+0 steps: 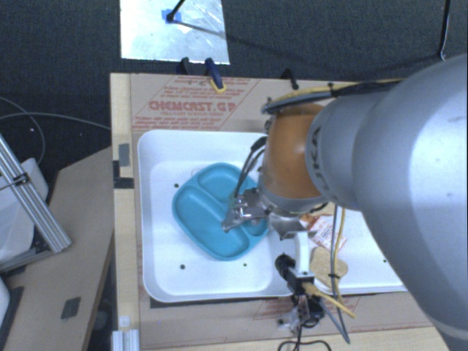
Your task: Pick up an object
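The task's thing is a blue plastic tray, a rounded, shallow dish split by a raised ridge into compartments, its surface glossy and a uniform teal-blue. It lies flat on the floor of the left white bin, turned at a slant so that its long side runs from upper left to lower right.

The claw is low over the tray's right-hand part, at or just above the blue surface; from this angle I cannot tell whether it touches the tray, and the wrist hides enough of it that I cannot tell whether it is apart or together. Nothing can be seen gripped in it. Most of the tray spreads out to the claw's left and slightly below it.

Above and to the right of the claw rises the orange band of the wrist, and beyond that the grey arm covers much of the right white bin. To the claw's right, in that second bin, lie a crumpled wrapper with red print and a tan, flattish object below it.
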Motion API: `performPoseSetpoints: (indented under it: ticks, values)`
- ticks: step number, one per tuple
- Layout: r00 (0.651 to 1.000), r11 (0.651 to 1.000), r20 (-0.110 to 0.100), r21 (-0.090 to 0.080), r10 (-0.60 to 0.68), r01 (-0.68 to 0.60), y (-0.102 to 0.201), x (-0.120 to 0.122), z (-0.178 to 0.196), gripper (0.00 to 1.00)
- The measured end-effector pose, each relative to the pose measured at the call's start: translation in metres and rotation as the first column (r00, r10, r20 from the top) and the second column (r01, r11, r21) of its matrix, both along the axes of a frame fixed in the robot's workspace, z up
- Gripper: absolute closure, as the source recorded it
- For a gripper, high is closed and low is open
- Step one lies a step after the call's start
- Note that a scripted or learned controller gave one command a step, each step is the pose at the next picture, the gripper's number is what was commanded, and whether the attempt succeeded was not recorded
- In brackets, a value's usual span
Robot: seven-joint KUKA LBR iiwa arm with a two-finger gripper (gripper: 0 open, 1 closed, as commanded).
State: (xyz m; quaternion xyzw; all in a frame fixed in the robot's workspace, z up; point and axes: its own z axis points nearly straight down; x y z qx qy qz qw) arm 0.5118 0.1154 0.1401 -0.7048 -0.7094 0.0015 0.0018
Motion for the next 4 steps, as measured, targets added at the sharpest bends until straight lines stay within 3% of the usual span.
performPoseSetpoints:
  ticks: [1, 2, 3, 4]
  values:
    - [1.000, 1.000, 0.006, 0.001, -0.007, 0.007, -0.005, -0.026, -0.058, 0.00]
    - [1.000, 1.000, 0.018, -0.018, -0.013, 0.014, -0.061, -0.004, -0.007, 0.00]
    - [0.999, 0.999, 0.022, -0.033, -0.028, 0.028, -0.074, -0.003, 0.004, 1.00]
    - [1.000, 1.000, 0.019, 0.002, 0.001, -0.001, -0.030, 0.075, 0.081, 1.00]
